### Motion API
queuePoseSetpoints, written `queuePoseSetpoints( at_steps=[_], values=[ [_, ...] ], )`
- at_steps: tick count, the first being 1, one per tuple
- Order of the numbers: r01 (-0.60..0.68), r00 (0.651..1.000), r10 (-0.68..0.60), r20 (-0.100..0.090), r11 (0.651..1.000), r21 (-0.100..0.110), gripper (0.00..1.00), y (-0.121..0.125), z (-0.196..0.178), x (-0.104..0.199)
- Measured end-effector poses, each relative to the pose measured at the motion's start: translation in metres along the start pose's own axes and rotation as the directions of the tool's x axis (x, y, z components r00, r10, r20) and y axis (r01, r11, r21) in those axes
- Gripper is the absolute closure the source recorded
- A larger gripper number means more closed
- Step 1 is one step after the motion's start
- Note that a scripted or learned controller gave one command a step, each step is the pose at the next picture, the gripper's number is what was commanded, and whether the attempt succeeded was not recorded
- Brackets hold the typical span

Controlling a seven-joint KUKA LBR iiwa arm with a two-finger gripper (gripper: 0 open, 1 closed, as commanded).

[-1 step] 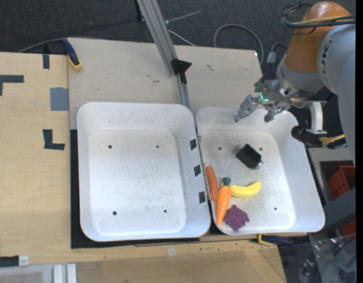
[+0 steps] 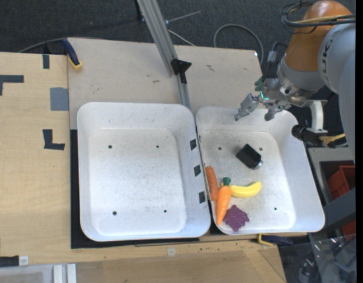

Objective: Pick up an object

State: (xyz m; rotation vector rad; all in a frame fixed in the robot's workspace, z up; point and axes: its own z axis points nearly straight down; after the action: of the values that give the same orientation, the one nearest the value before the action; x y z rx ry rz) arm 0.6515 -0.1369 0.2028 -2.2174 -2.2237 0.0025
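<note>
My gripper (image 2: 257, 111) hangs over the far edge of the right bin (image 2: 299, 175), its two fingers spread open with nothing between them. Below it in that bin lies a black block (image 2: 249, 156). Nearer the front sit a yellow banana (image 2: 246, 189), an orange carrot (image 2: 223, 200) with a green top, a thinner orange carrot (image 2: 211, 182) against the left wall, and a purple grape bunch (image 2: 235, 217). The gripper is well above and behind all of them.
The left bin (image 2: 134, 170) stands beside the right one. A slanted metal pole (image 2: 164, 40) rises behind the bins. Cables (image 2: 237, 37) trail on the bench behind the arm.
</note>
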Motion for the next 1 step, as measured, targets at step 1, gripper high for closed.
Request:
queuePoseSetpoints(
  at_steps=[1],
  values=[
    [-0.001,1.0,0.001,0.0,1.0,0.004,0.0,-0.0058,0.0576,0.0093]
  ],
)
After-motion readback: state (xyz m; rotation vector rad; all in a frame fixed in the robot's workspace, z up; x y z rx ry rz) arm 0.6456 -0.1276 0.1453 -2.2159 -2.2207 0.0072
